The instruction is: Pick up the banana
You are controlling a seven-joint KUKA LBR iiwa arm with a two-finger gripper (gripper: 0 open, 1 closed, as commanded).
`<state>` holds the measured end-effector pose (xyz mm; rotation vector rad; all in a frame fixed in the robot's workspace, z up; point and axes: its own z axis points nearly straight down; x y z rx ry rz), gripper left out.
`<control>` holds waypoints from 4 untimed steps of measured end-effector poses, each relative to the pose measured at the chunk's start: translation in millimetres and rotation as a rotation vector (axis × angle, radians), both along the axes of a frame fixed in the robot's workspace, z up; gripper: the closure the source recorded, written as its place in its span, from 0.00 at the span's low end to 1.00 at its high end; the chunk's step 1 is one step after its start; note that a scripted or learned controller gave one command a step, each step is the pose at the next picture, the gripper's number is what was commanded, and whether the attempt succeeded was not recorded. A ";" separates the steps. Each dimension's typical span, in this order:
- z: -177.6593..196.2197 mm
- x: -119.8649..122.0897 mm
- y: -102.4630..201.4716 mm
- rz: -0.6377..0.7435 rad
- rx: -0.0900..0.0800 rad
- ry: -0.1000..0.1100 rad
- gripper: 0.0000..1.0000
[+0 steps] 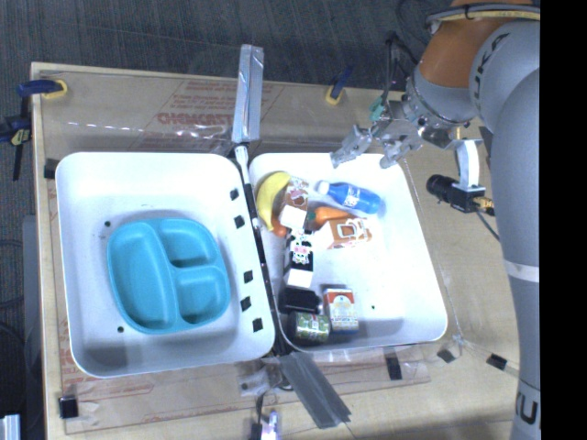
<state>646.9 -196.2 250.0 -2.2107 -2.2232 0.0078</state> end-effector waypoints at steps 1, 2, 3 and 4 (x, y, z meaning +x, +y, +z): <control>-77.5 10.0 63.1 0.227 0.002 0.000 0.00; -130.0 14.5 79.1 0.344 -0.007 -0.021 0.00; -121.4 16.2 78.7 0.345 -0.007 -0.022 1.00; -132.0 16.7 73.5 0.529 -0.001 -0.023 1.00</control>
